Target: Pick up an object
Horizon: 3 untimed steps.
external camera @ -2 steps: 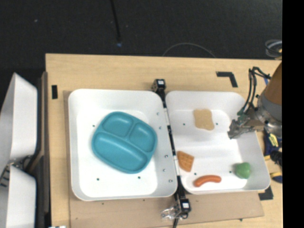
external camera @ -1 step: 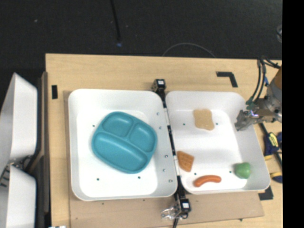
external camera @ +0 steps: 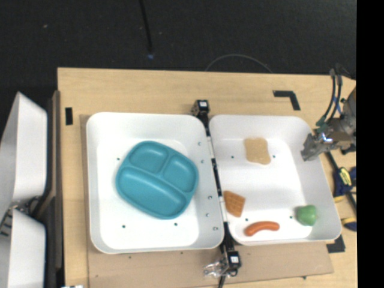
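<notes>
The right bin (external camera: 282, 185) holds a tan slice of bread (external camera: 257, 150) near its back, an orange waffle-like piece (external camera: 234, 203) at the front left, a red sausage (external camera: 262, 227) along the front wall and a green round fruit (external camera: 306, 215) in the front right corner. My gripper (external camera: 314, 146) hangs at the bin's right rim, well right of the bread and above the fruit's corner. Nothing shows between its tips.
The left bin (external camera: 102, 221) carries a teal divided plate (external camera: 157, 178). Black clips sit at the seam between the bins, at the back (external camera: 200, 107) and the front (external camera: 230, 260). White boxes (external camera: 24, 161) stand off the bench's left side.
</notes>
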Motion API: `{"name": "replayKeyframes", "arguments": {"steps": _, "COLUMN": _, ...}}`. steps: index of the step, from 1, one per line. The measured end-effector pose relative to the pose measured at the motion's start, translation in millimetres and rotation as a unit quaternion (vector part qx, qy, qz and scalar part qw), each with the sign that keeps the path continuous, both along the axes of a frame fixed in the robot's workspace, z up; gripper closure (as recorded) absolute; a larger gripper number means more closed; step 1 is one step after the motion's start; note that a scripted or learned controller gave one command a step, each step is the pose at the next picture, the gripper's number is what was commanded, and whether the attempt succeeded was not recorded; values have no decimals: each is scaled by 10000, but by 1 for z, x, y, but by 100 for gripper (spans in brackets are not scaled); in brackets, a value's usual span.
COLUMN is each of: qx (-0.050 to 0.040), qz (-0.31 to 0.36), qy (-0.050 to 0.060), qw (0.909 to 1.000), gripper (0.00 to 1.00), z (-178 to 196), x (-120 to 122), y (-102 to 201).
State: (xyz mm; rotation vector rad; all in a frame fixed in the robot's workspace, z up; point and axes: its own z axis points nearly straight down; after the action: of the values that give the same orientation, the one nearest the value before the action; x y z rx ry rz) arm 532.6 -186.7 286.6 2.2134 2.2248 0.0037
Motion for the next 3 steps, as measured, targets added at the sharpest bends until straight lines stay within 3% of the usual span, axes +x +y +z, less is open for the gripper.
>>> {"name": "replayKeyframes", "arguments": {"steps": 2, "qx": 2, "qz": 9, "qy": 6, "qw": 10000, "gripper": 100, "z": 1, "x": 24, "y": 89}}
{"name": "replayKeyframes", "arguments": {"steps": 3, "qx": 0, "qz": 2, "qy": 23, "qw": 10000, "gripper": 100, "z": -18, "x": 36, "y": 142}}
